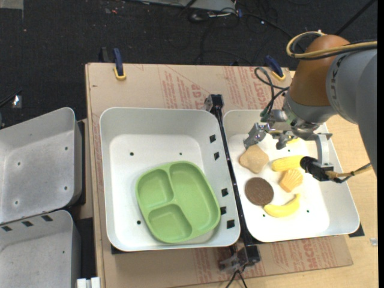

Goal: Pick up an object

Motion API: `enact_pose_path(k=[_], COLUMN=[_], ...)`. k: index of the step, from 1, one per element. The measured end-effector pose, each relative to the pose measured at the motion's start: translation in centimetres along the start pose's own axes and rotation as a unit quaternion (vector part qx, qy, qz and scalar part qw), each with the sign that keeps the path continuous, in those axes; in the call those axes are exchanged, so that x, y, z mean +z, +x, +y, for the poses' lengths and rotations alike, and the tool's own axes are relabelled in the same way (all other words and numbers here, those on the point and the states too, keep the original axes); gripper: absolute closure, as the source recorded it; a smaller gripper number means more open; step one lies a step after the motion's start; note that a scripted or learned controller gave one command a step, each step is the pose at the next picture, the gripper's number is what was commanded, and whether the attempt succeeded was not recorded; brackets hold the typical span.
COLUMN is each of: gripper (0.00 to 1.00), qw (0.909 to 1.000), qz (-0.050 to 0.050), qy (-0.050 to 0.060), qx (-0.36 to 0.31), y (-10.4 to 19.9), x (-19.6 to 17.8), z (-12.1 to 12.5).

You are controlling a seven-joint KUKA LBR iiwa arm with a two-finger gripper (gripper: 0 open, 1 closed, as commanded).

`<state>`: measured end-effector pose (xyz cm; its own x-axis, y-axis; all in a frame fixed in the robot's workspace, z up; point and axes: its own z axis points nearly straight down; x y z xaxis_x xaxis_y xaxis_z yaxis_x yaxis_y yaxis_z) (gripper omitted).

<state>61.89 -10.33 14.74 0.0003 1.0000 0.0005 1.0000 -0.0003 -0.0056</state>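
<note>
End effector (268,132), grip unclear, hovers over right bin (342,221) on plywood bench (156,80) above dark floor (54,29).

Two shallow white bins sit side by side: the left bin (114,161) and the right bin (336,212). One green divided tray (177,201) with three compartments. Two yellow bananas (287,162) (282,208). One tan bread-like piece (254,158). One brown round cookie (259,191). One ridged yellow-orange piece (291,179). One robot arm (336,77).

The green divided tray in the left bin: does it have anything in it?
Empty. All three compartments of the green tray show bare green plastic, and it lies flat in the left bin.
</note>
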Motion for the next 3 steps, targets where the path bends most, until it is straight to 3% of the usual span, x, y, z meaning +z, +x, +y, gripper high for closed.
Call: enact_pose_path(k=[1, 2, 3], gripper=[0.00, 1.00, 1.00], qw=[1.0000, 1.0000, 1.0000], qz=[0.000, -0.001, -0.001], qy=[-0.001, -0.005, -0.005], qx=[0.000, 0.001, 0.001], y=[0.1, 0.0, -0.4], x=[5.4, 3.9, -1.6], z=[-0.1, 0.2, -0.7])
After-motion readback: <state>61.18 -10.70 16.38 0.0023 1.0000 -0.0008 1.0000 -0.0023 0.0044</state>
